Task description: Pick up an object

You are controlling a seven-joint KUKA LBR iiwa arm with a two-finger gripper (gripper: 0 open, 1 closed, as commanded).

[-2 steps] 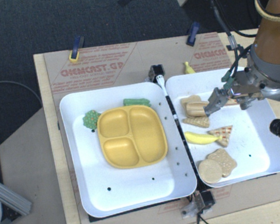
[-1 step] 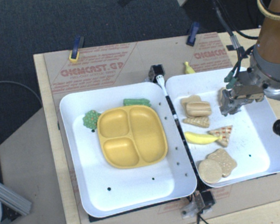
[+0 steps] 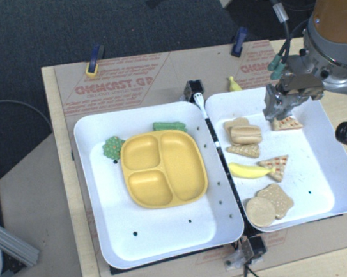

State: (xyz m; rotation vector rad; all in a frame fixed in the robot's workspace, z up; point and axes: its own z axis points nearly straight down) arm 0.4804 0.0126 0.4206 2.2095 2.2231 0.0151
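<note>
Hovering low over the right bin [image 3: 332,162], the jaws [image 3: 279,111] sit just beside a pizza-like wedge [image 3: 287,124], so this looks like the approach before a grasp; I cannot tell their state. Next, they likely need to settle squarely onto the wedge. The wedge's near edge is hidden by the tool, and the arm [image 3: 337,20] is cut off at the frame's corner.
</note>
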